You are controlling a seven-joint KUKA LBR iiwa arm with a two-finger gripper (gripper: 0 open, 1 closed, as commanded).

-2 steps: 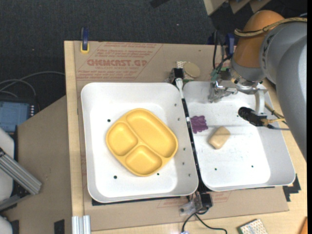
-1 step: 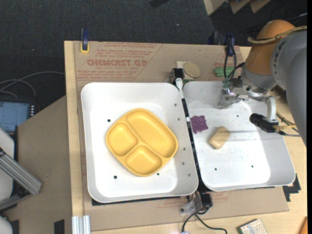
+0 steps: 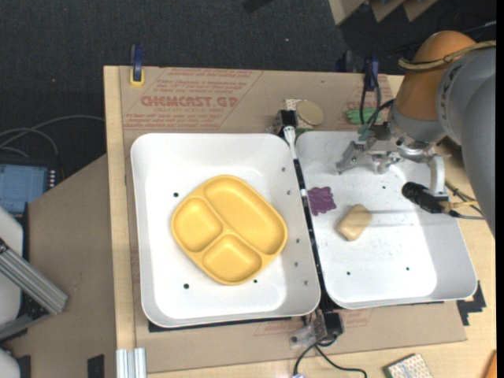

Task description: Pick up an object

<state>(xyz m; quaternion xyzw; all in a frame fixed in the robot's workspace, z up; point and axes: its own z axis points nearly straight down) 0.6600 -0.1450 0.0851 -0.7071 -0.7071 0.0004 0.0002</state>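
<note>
On the left of the counter (image 3: 118,211) sits the left bin (image 3: 153,235), and in its middle lies a yellow divided tray (image 3: 228,228) with three compartments, turned at an angle. Along the seam between the two bins, at the far end, a small black clip (image 3: 287,120) and a round tan disc (image 3: 309,114) rest on the brown board.

Moving right, the right bin (image 3: 409,274) holds a small purple object (image 3: 320,200) close to its left wall, flat against the white floor. Just to the right of it and slightly nearer me lies a beige block (image 3: 354,222), tilted, apart from the purple piece.

Farther right and toward the back of that bin hangs the pincer (image 3: 370,157), a grey metal assembly below the arm's orange band (image 3: 429,73). It sits above the bin's far part, well apart from both the beige block and the purple object, which lie nearer and to its left. Nothing is visible between its fingers; from this angle I cannot tell how wide they stand. A black cylindrical part (image 3: 423,198) juts out at the bin's right side.
</note>
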